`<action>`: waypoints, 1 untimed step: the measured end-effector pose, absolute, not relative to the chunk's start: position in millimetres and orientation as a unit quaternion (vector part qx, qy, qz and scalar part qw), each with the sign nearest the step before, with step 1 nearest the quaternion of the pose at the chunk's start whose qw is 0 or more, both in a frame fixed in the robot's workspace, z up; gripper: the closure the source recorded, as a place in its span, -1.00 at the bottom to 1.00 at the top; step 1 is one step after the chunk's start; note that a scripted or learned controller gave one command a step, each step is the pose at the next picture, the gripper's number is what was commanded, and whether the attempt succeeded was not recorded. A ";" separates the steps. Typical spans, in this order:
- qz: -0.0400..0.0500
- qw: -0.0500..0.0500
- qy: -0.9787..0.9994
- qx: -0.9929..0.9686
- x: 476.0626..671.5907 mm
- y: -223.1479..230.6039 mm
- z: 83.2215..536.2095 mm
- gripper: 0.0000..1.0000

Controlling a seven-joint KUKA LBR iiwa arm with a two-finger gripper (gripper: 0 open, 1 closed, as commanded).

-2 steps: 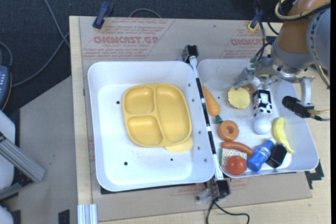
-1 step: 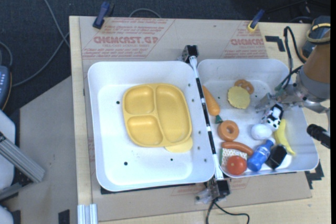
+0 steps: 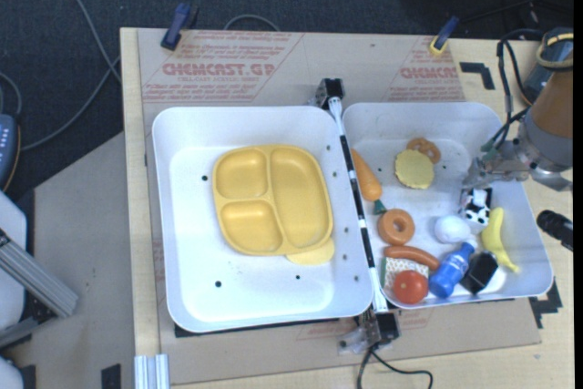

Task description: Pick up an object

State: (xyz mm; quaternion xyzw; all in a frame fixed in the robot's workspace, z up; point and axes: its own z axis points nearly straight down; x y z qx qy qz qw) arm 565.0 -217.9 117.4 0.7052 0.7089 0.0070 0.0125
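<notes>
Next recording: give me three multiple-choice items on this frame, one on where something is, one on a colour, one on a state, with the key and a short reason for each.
1. Where does the yellow divided plate lie?
A. In the left bin
B. In the right bin
C. On the bare bench

2. What colour is the bottle near the right bin's front edge?
A. Green
B. Blue
C. Pink

3. How does the black-and-white cow toy stand relative to the gripper?
A. It lies in the left bin, far from the gripper
B. It sits on the yellow plate
C. It lies in the right bin just below the gripper

Key: 1 A, the plate fills the middle of the left bin. 2 B, the bottle is blue with a white cap, beside the tomato. 3 C, the cow lies next to the banana, directly under the gripper.
</notes>
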 end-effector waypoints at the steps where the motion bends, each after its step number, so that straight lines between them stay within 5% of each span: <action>1: 0.005 0.012 0.708 0.706 563.3 -219.6 115.5 -1.00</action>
